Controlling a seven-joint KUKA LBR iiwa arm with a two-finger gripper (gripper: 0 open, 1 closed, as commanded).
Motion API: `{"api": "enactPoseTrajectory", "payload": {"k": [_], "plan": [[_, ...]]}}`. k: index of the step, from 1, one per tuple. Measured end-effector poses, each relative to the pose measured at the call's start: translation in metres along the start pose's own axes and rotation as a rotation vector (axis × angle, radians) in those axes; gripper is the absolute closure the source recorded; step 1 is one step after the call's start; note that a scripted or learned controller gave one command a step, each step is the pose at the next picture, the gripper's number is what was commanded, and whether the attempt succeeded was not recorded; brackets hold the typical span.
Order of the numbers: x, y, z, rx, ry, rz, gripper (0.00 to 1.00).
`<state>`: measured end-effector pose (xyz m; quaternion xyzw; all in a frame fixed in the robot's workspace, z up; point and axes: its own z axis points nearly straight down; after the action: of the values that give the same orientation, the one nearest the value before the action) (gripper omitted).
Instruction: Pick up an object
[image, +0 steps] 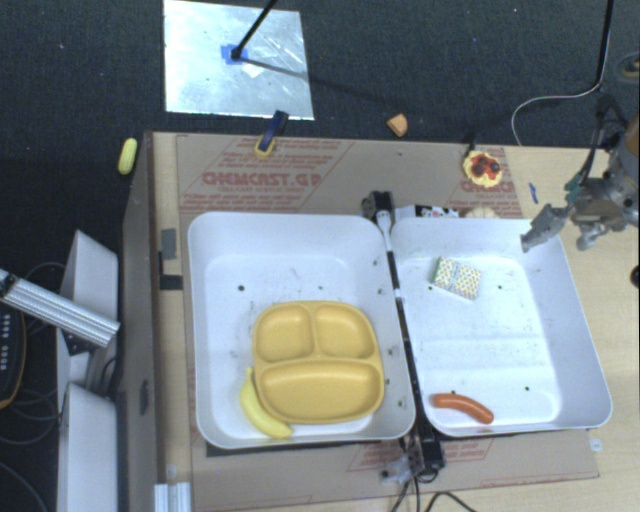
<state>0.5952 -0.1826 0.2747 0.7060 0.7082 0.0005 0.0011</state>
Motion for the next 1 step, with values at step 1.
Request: {"api": "enactPoseTrajectory", "payload": {"k": [1], "plan": [[0.0642,0.0228,0.0891,0.003,0.002,-0.001,0.0]]}}
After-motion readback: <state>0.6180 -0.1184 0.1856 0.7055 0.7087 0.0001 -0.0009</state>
